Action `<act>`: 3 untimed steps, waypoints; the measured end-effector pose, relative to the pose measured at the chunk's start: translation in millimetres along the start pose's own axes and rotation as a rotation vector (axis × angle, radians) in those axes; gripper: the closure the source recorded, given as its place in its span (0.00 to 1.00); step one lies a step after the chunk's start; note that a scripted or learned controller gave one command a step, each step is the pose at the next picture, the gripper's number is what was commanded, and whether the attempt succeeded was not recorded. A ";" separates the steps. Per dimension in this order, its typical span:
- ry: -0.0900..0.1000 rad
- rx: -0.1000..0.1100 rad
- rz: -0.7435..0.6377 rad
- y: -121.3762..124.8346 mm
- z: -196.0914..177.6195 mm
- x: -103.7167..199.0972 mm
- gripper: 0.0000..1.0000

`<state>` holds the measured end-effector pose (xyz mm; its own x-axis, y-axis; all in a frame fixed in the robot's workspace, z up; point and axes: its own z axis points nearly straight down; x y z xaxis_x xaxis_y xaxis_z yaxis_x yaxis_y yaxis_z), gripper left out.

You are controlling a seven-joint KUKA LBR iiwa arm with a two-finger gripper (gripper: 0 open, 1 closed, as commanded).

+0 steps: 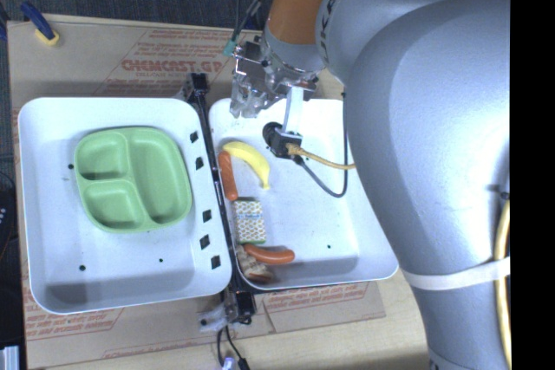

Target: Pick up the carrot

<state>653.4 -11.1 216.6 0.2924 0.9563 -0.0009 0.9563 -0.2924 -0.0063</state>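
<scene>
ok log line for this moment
pincer over right bin's far left corner | carrot in bin by banana | not grasped

Red print on the cardboard sheet (130,56) reads roughly "CHEMCAST GP"; its smaller lines are illegible.

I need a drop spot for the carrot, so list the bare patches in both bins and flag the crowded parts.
Left bin: bare floor along the near edge, below the green divided plate.
Right bin: bare floor between the black cable and the arm.
Crowded: the right bin's left side, with carrot, banana, patterned block and sausage. The pincer hovers at its far corner.
</scene>
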 end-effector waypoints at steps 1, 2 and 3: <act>-0.001 -0.001 -0.180 31.6 27.2 -94.3 1.00; 0.001 0.002 0.216 6.1 25.5 -35.3 1.00; 0.002 -0.003 0.304 -3.2 -38.6 -104.8 1.00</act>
<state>620.0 -110.4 255.3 0.5655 0.8248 -0.0008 0.8248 -0.5655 -0.0033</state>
